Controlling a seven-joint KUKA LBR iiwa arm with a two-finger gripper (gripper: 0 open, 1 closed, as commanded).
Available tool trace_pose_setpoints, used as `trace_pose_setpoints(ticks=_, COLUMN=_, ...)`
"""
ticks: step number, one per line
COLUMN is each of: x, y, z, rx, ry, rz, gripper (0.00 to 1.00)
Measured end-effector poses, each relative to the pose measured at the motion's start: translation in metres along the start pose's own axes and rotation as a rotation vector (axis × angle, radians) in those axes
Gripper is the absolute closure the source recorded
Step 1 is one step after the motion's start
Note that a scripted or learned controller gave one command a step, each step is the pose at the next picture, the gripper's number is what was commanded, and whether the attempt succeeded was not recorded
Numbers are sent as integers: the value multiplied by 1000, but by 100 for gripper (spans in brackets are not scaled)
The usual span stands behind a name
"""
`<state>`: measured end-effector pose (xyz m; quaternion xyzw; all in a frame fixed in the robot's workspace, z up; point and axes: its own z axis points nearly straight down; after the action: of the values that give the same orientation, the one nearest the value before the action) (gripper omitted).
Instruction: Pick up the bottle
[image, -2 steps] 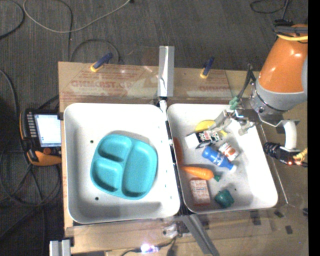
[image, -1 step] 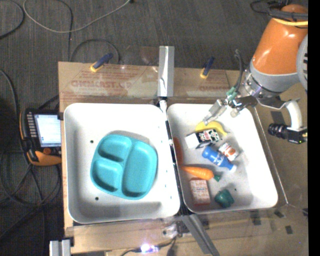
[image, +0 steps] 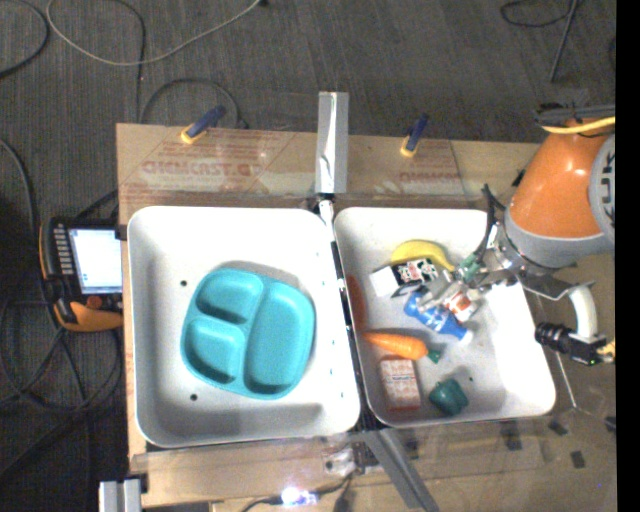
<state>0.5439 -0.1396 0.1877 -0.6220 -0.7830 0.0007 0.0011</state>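
We see the bottle (image: 438, 314) lying in the right bin (image: 520, 385), right of centre, with the jaws (image: 462, 290) above it; whether they grip, we cannot tell. A banana (image: 413, 250), white box (image: 403, 275) and carrot (image: 395, 345) crowd around.

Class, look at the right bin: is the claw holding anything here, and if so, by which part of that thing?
It cannot be told. The claw sits low over the bottle in the right bin, but the picture is too cluttered there to show a grip.
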Motion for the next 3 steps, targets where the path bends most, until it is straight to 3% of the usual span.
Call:
trace_pose_setpoints(ticks=1, x=9, y=-7, z=97, rx=-16, ry=-8, rz=-107, gripper=0)
trace_pose_setpoints(ticks=2, x=-62, y=-32, z=70, rx=-2, ry=-2, rz=-193, gripper=0)
trace_pose_setpoints(ticks=3, x=1, y=28, z=97, rx=-12, ry=-8, rz=46, gripper=0)
